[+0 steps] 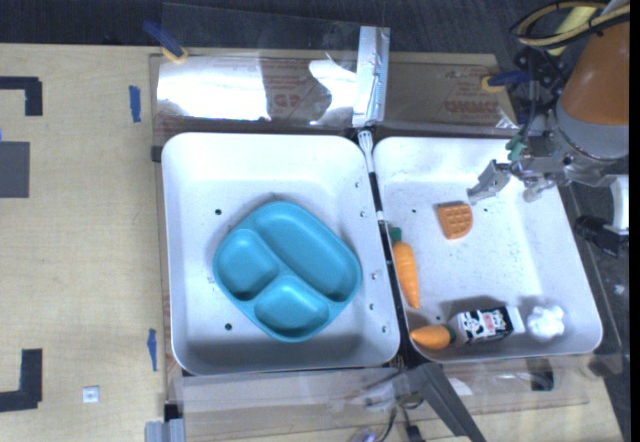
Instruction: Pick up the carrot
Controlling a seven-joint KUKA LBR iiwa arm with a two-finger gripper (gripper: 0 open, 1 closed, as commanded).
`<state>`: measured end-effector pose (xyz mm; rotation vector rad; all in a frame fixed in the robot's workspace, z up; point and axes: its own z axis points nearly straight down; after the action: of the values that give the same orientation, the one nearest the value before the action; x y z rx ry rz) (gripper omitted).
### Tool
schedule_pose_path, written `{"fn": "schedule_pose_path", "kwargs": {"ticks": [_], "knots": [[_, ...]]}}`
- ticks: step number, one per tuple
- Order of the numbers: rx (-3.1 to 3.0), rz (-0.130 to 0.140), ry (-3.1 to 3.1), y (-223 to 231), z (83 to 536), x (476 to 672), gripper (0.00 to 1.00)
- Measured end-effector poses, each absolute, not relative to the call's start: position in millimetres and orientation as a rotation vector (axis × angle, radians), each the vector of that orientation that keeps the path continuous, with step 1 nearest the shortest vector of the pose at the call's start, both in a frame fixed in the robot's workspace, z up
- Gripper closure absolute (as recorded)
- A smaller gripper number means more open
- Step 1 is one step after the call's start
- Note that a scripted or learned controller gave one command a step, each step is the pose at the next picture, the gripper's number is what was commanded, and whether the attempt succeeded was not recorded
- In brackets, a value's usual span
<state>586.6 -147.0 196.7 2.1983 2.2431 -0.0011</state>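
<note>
The carrot, orange with a green top, lies along the left wall of the right bin, pointing toward the front. My gripper hangs over the far right part of that bin, well to the right of and behind the carrot. Its two grey fingers are spread apart with nothing between them.
In the right bin are an orange waffle-like piece, an orange round item at the front left, a small black-and-white carton and a white lump. A blue divided plate sits in the left bin.
</note>
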Motion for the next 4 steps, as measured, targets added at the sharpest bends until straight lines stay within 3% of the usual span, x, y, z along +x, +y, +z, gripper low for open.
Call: {"fn": "schedule_pose_path", "kwargs": {"ticks": [1,2,3,4], "knots": [[2.286,0.004,2.153,-112,86,507.6,0.0],[2.681,0.006,1.63,-162,86,561.0,0.0],[2.276,-0.001,2.166,-130,104,611.4,0.0],[1.569,0.002,2.719,-142,86,610.9,0.0]]}}
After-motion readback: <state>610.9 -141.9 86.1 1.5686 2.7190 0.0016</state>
